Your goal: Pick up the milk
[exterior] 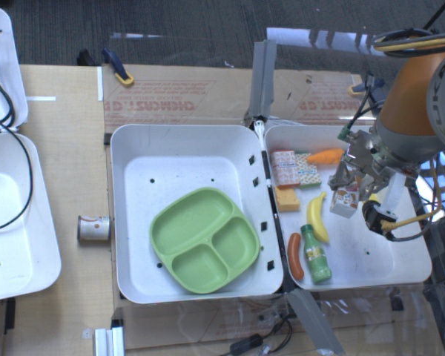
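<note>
The milk (344,202) is a small white carton with red print, over the upper right part of the right bin (400,273). My gripper (349,187) comes down from the grey and orange arm on the right and is shut on the carton's top. The carton hangs slightly tilted between the fingers, just right of the banana (317,218).
In the right bin lie a patterned box (293,167), a carrot (325,156), a yellow block (287,199), a green bottle (316,255) and a hot dog (295,256). The left bin (133,162) holds a green divided plate (205,239). A small can (94,228) lies on the bench.
</note>
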Controlling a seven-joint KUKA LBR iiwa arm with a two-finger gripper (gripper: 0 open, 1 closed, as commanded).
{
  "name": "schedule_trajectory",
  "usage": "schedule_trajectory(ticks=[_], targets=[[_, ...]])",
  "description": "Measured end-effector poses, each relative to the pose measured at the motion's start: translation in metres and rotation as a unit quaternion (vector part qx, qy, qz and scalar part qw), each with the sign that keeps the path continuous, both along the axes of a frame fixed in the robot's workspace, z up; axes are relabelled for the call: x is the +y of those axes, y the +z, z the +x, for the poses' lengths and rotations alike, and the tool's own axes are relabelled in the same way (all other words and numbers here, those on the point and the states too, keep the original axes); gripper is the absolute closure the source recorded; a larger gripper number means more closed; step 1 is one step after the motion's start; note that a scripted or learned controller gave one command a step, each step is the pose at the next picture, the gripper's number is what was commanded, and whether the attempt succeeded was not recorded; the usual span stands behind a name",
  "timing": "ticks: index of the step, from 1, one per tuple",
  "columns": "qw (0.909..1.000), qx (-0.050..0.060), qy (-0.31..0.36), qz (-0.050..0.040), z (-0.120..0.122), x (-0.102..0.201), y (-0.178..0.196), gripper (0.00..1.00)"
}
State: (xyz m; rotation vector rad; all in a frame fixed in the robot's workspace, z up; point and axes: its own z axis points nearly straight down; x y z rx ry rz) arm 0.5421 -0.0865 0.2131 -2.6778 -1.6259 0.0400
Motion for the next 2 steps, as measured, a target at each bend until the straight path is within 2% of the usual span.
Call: schedule_trajectory(ticks=[1, 2], targets=[[1.0, 0.004, 0.001, -0.0007, 0.0, -0.001, 0.006, 1.0], [0.9976, -0.009, 0.069, 0.0041, 0.01, -0.071, -0.082, 1.0]])
